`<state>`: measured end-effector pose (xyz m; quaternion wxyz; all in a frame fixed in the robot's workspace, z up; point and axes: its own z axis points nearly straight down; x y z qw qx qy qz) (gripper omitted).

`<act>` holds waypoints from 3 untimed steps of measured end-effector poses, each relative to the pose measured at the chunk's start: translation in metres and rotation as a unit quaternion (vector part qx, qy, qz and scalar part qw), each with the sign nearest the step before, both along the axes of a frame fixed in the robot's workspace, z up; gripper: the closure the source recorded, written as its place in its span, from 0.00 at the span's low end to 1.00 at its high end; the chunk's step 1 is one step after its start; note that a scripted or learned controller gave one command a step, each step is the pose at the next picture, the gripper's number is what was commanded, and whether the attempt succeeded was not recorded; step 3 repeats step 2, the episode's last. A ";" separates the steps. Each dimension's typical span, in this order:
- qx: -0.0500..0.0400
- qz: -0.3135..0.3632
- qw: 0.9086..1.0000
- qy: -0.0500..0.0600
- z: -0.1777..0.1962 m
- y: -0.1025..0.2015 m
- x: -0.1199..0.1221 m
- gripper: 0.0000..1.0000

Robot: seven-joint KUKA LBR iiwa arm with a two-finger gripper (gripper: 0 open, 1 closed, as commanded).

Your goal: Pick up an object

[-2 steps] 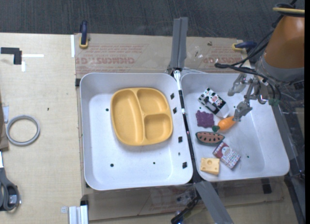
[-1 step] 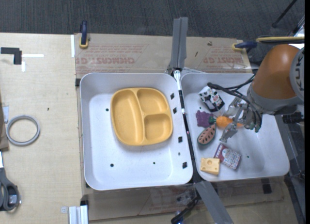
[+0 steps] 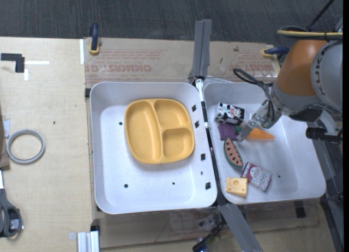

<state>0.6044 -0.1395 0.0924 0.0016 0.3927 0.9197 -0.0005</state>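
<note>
Camera view: gripper (image 3: 245,132), finger state unclear, hangs over purple piece (image 3: 226,131), touching orange carrot (image 3: 262,134).

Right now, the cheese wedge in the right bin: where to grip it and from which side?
Come straight down on the cheese wedge and close across its two flat side faces. It lies flat at the near-left corner of the right bin, with the bin wall just left and the pink packet to its right, so a sideways approach looks crowded.

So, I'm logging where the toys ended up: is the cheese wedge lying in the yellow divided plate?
No, the cheese wedge lies in the right bin, while the yellow divided plate sits in the left bin.
</note>
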 end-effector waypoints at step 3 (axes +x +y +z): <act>0.000 -0.027 1.000 0.000 0.100 0.081 0.052 1.00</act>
